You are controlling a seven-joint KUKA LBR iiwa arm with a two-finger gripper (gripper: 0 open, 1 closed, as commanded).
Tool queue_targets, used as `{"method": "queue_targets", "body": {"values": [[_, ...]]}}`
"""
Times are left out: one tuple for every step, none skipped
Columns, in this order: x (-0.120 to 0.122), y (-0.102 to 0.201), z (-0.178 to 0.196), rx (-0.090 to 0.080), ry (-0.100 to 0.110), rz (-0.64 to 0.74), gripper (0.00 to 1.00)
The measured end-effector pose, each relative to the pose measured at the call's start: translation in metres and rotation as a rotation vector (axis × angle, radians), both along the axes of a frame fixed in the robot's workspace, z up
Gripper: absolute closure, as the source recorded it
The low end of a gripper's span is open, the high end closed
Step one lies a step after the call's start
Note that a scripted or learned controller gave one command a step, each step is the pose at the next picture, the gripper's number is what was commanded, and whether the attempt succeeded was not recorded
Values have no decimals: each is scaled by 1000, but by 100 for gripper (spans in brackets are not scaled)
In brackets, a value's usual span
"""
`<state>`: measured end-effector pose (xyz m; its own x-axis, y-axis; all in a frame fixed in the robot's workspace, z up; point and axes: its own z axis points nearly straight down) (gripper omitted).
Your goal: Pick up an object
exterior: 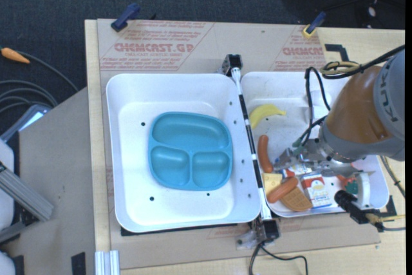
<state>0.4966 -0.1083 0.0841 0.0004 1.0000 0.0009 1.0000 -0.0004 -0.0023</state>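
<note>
Here, seen from above at a slant, the table (167, 42) carries two shallow white bins side by side; the left bin (122, 138) holds a blue divided plate (190, 150) lying flat near its middle; the right bin (270, 82) holds a cluster of toy foods. A yellow banana (266, 114) lies toward the far part of the right bin, apart from the rest; a red sausage (264, 152) lies lengthwise just beside the divider between the bins; nearer the front edge sit an orange carrot (283, 189), a tan wedge like bread (297, 201) touching it, and a small red and white carton (317, 190) just beside them. The arm (360, 116) reaches in from the right and bends down over the right bin; the claw (301, 159) is low over the food cluster, just above the carton and carrot; whether it is released or clenched I cannot tell.
</note>
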Motion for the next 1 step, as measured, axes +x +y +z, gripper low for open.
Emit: {"method": "queue_targets", "body": {"values": [[0, 0, 10, 0, -2, -1, 100]]}}
